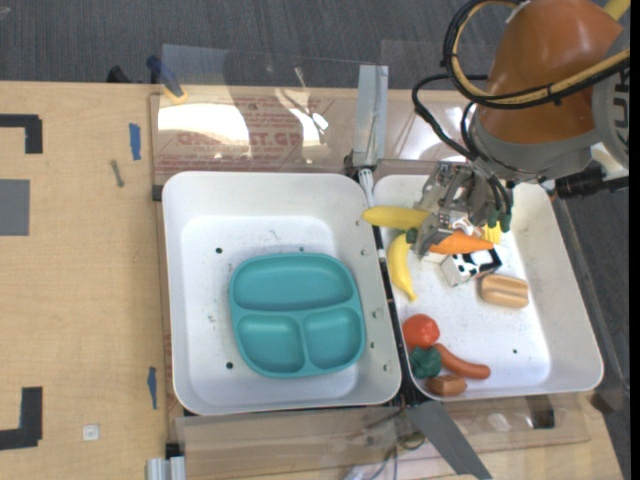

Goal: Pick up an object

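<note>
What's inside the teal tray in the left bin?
Nothing is visible in the teal tray: all three compartments look bare. It lies flat on the left bin, so the bin floor under it is covered and can't be checked.

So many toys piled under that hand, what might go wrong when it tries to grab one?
The hand hangs over a tight cluster: carrot, bananas and a black-and-white toy touch or overlap, so it may nudge them apart or catch two at once. The bananas lie against the bin wall, which could block a clean grip there.
</note>
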`<state>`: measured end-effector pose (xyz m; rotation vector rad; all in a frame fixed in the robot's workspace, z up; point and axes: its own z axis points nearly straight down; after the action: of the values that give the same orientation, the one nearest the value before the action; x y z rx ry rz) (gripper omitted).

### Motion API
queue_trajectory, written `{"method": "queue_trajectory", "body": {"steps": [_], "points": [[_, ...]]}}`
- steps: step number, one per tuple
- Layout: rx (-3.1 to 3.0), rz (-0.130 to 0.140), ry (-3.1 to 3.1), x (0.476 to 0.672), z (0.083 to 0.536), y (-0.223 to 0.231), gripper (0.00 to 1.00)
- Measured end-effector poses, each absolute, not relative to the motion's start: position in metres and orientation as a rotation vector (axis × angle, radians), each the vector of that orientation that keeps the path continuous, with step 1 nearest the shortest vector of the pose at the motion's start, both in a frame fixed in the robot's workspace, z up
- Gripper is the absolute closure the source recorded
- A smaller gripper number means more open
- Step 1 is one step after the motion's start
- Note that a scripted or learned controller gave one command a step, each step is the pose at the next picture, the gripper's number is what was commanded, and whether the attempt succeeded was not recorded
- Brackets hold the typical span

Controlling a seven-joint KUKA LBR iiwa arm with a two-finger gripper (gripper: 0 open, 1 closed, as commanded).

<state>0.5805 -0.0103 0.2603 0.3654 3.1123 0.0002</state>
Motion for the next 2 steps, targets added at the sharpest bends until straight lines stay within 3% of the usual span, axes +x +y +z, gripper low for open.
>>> {"method": "queue_trajectory", "body": {"steps": [1, 2], "points": [[0.333, 0.0, 3.121, 0.515, 0.262, -0.041, 1.0], [-0.092, 0.0, 3.139, 0.481, 0.243, -0.054, 1.0]]}}
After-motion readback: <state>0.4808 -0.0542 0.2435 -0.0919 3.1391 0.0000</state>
